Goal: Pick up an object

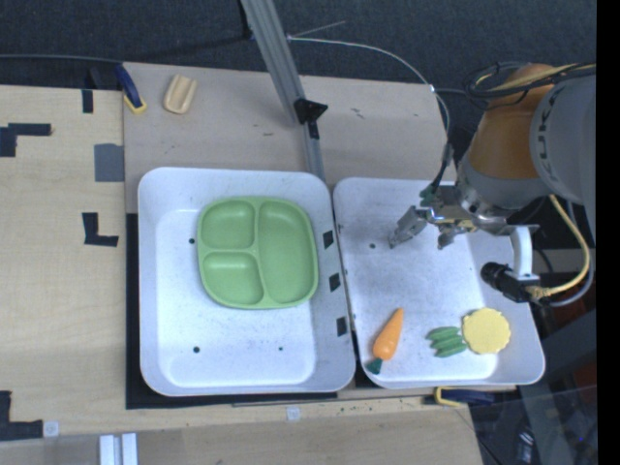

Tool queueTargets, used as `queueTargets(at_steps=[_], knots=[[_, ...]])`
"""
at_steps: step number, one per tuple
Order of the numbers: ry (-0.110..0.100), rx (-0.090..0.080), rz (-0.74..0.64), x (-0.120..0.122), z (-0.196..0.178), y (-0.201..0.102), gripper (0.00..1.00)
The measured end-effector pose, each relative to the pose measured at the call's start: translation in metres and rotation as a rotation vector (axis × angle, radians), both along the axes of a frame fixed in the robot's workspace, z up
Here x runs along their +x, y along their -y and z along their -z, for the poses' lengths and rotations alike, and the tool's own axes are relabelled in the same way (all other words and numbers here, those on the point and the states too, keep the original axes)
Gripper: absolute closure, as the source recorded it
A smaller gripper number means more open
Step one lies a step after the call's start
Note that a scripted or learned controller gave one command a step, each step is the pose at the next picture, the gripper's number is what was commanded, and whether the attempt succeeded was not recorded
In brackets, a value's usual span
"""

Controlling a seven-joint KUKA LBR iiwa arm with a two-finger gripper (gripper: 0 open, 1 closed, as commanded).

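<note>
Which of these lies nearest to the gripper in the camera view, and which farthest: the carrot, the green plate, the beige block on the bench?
From the gripper, over the right bin:
1. The carrot, in the same bin, near its front edge.
2. The green plate, in the left bin.
3. The beige block, on the bench behind the left bin.

This is a robot laboratory. A wooden table (58, 260) carries two white bins (165, 356), with black tape marks (92, 229) to the left of them. A grey and orange arm (528, 153) with loose cables (567, 260) reaches over the right bin. Behind the bins stands a metal pole (276, 51).
</note>
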State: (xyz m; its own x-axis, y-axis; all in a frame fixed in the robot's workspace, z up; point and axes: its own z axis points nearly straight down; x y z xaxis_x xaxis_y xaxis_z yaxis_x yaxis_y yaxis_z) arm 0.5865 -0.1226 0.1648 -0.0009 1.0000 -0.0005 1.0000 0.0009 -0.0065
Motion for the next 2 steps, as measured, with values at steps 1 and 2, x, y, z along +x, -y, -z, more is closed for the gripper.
queueTargets(at_steps=[1,2], knots=[[-0.001,0.001,0.0,-0.011,0.06,0.001,0.0],[0.003,0.001,-0.001,-0.009,0.046,0.0,1.0]])
